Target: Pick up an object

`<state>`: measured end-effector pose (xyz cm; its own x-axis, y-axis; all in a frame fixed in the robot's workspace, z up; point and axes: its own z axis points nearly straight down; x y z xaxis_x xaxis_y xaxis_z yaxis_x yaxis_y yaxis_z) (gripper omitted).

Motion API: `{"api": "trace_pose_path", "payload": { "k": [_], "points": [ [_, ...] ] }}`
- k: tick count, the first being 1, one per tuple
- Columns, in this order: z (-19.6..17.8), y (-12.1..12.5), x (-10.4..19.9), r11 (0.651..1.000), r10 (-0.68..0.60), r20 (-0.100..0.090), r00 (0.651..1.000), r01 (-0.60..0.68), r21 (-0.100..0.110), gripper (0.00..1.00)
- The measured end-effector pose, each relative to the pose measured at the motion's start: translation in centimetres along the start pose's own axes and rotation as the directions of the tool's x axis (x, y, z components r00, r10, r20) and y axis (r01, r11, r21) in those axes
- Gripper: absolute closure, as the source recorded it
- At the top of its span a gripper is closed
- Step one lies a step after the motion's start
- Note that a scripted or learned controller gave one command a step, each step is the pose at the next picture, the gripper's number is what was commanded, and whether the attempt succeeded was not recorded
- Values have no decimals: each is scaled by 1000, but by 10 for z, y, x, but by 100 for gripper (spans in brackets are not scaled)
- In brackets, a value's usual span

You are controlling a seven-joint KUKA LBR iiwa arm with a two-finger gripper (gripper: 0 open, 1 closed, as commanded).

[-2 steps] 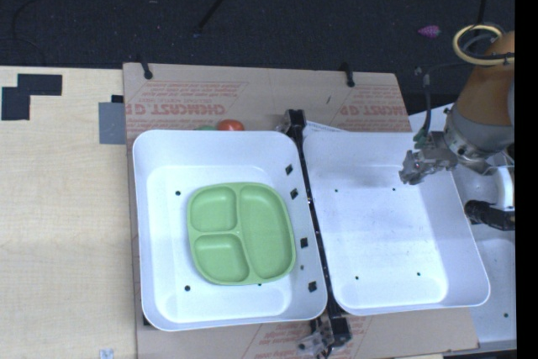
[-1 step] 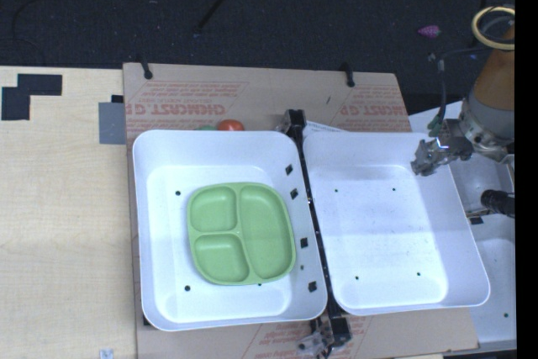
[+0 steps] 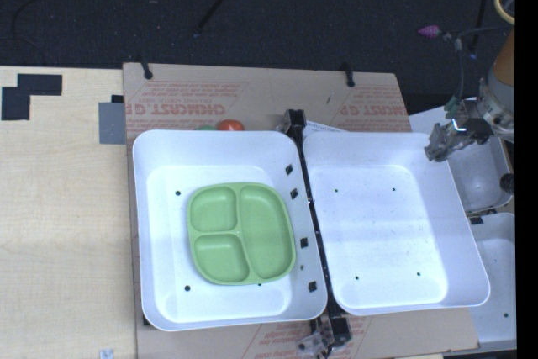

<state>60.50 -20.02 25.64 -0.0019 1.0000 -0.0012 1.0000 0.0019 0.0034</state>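
green plate (image 3: 241,233) in left bin (image 3: 160,155), fingers (image 3: 440,143) well apart

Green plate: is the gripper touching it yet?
Apart. The camera view shows the gripper over the right bin's far right corner, while the green plate lies in the left bin.

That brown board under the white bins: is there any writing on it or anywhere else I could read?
Board, far edge, left: red print, seen upside down; it looks like "CHEMCAST GP", not sharp enough to be sure.
Board, far edge, right: the same red print, partly cut off.
Board, near edge: red print, too blurred to read.
Bins and green plate: no writing.
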Motion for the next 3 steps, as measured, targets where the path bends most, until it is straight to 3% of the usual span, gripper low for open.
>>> {"api": "trace_pose_path", "payload": {
  "k": [1,3],
  "points": [
    [2,4,60,1000,-3,-3,1000,3,6,100],
    [17,-11,164,1000,-2,-4,1000,2,8,100]
  ]
}}
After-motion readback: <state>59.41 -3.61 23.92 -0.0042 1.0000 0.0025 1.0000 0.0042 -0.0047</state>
